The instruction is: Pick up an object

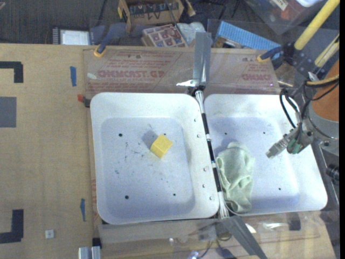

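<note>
hovering over the right bin (302, 198), claw (276, 149) near its right wall, crumpled pale green cloth (236, 174) against that bin's left wall, yellow block (161, 146) in the left bin (108, 198) beside it

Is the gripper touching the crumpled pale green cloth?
Apart. In the camera view, bare white bin floor separates the gripper from the crumpled pale green cloth.

Grey arm (318, 124), orange band, black cables, slim metallic gripper (271, 152).
</note>
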Robot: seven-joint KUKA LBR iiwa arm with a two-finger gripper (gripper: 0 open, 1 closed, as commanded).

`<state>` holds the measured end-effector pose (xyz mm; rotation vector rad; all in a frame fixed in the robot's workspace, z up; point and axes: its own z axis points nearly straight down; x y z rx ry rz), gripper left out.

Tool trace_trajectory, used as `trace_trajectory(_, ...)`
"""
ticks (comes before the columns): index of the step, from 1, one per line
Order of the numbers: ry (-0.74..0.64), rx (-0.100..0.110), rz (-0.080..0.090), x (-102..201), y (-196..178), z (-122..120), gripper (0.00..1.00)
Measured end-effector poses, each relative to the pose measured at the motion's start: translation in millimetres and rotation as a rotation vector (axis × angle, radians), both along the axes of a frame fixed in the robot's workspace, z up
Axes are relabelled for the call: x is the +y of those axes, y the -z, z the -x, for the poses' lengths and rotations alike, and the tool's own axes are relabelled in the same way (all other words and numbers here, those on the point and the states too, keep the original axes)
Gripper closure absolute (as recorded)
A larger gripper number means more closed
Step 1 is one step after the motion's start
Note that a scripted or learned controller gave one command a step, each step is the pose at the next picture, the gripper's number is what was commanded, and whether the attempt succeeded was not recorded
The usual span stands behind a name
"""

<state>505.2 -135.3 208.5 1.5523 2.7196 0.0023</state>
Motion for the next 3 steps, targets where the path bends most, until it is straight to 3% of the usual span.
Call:
trace_trajectory(1, 0.058, 0.007, -0.003, -59.8, 114.7, 18.5, 1.0)
trace_trajectory(2, 0.058, 0.007, -0.003, -59.9, 114.7, 18.6, 0.0)
trace_trajectory(3, 0.198, 0.008, -0.008, -62.4, 121.3, 24.8, 0.0)
